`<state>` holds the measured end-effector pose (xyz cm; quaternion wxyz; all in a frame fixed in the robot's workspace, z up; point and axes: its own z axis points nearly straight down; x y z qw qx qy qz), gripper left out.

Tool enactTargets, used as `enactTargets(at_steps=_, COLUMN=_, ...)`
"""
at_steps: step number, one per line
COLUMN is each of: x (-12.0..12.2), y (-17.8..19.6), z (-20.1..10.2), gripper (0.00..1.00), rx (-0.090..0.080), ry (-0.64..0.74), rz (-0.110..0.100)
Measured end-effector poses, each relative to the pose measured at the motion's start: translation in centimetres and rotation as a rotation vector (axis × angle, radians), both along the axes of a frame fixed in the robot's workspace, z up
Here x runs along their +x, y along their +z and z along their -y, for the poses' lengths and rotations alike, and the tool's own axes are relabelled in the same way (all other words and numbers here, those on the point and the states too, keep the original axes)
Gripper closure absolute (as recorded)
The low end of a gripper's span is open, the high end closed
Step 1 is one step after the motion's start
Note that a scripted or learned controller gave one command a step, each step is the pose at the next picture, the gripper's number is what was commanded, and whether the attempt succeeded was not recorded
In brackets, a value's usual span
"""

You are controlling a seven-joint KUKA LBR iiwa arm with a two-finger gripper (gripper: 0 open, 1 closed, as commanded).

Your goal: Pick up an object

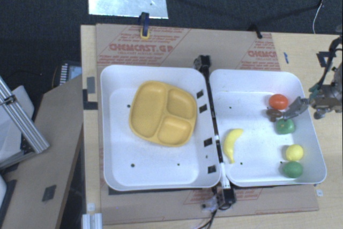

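Observation:
The right bin (252,174) holds a yellow banana (231,143) near its left wall. Along its right side lie an orange-red round fruit (277,100), a green fruit (285,127), a yellow lemon (293,152) and a green lime (292,169). My gripper (288,111) reaches in over the right wall. Its grey tip sits low between the orange-red fruit and the green fruit, touching or nearly touching both. I see nothing lifted.
A yellow divided plate (162,112) lies in the left bin (120,169). A black clip strip (211,120) runs along the seam between the bins. The arm's wrist (327,96) hangs over the right bin's right rim.

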<state>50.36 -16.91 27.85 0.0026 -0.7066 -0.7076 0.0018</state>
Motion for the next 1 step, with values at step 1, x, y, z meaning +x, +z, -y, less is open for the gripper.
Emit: enactTargets(at_steps=1, x=0.16, y=0.37, z=-0.03, gripper=0.00, rx=-0.002, ry=0.002, rz=0.008)
